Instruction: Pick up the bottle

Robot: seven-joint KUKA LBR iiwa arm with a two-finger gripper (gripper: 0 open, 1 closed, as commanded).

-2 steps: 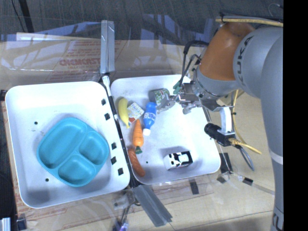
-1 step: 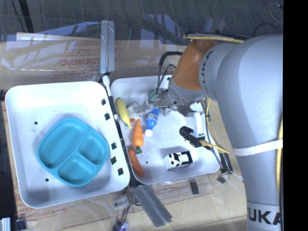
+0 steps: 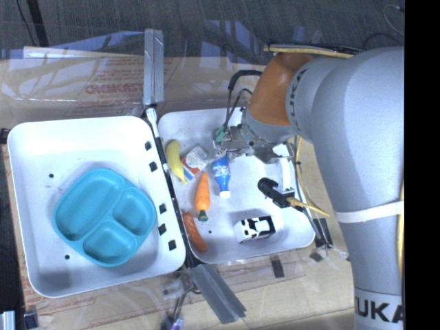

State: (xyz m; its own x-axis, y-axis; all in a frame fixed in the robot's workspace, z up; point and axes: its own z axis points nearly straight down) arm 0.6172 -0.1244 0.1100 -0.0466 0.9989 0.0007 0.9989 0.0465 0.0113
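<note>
Bottle [image 3: 221, 174] lies in right bin [image 3: 289, 236], blue-and-white, beside carrot [image 3: 201, 194], near banana [image 3: 174, 159]. Gripper [image 3: 230, 143] hovers just above its upper end; jaws' state cannot be told. Step judged: approach. Next: descend, close on bottle body. Arm reaches in from right, wrist bent down.

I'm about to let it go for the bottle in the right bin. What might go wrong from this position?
1. The bottle lies crowded: the carrot is right beside it and a small packet and banana sit close, so the pincer may catch a neighbour instead.
2. The bottle lies on its side, so it could roll or slip away.
3. A push could knock the carrot into the sausage.
</note>
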